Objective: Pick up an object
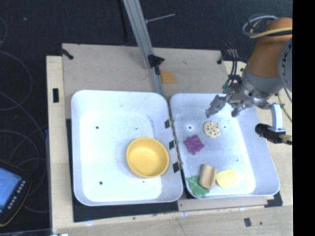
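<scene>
Two grey fingers [215, 106] of the gripper [225, 108] are spread wide, with nothing between them. Just below them lies a round beige dotted disc [212, 129], free on the right white bin [256, 146]. Farther below sit a purple lumpy piece [193, 144], a tan cylinder [207, 175] and a yellow block [227, 178].

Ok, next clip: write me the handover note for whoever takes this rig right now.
Gripper: jaws open, holding nothing, above the right bin's far end.
Right bin: round spotted cookie just below the gripper, purple piece, tan cylinder, yellow lump, green piece.
Left bin: yellow bowl.
Done: nothing picked.
Left: descend, close on one object, lift; the cookie looks nearest.
</scene>
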